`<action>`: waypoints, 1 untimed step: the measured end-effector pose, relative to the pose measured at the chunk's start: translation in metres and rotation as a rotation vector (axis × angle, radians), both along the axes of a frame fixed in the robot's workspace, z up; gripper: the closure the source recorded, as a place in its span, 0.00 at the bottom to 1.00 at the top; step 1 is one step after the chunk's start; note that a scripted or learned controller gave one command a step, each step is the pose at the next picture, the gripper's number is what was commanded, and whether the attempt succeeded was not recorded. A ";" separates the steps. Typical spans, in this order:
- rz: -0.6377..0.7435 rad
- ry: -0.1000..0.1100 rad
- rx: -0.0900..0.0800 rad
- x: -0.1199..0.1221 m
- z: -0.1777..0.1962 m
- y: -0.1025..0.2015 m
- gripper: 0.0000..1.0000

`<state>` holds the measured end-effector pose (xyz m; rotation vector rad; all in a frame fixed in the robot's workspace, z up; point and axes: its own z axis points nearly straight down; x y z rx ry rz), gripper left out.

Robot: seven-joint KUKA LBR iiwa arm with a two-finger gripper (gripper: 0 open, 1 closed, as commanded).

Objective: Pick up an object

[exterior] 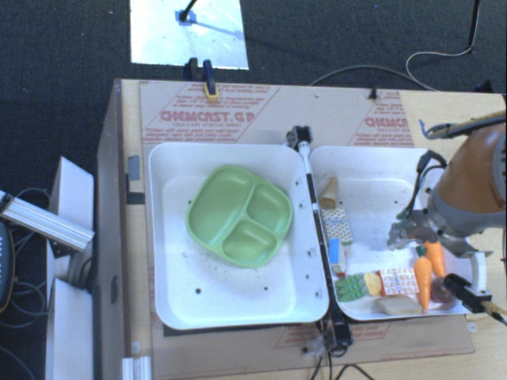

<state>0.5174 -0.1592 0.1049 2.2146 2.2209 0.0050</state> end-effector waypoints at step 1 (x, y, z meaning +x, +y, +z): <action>0.000 0.000 0.000 0.000 0.000 0.000 0.00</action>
